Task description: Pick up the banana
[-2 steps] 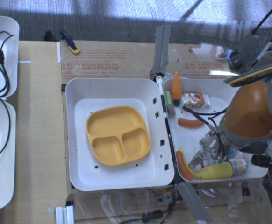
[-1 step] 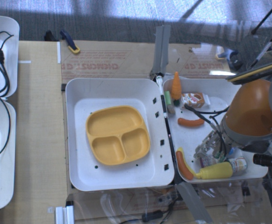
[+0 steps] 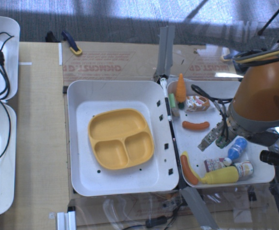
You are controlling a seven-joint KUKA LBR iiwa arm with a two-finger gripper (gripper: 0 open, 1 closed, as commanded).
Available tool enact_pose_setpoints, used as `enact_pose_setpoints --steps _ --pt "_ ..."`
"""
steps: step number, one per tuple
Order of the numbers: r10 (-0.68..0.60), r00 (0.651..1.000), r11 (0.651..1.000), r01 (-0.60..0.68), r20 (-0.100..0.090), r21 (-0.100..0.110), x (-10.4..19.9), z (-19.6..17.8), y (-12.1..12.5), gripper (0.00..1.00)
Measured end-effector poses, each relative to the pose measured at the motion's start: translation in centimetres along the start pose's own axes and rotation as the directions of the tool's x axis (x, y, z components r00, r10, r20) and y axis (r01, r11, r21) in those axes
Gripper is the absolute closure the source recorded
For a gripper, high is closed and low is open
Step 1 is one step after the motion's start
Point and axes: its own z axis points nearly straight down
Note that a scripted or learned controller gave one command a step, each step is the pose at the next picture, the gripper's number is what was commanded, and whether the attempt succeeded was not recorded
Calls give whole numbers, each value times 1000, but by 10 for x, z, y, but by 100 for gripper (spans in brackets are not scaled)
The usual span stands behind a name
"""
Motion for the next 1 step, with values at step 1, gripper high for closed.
enact_pose_setpoints --steps 1 --pt "1 1000 1000 -1 0 0 0 0 0 0"
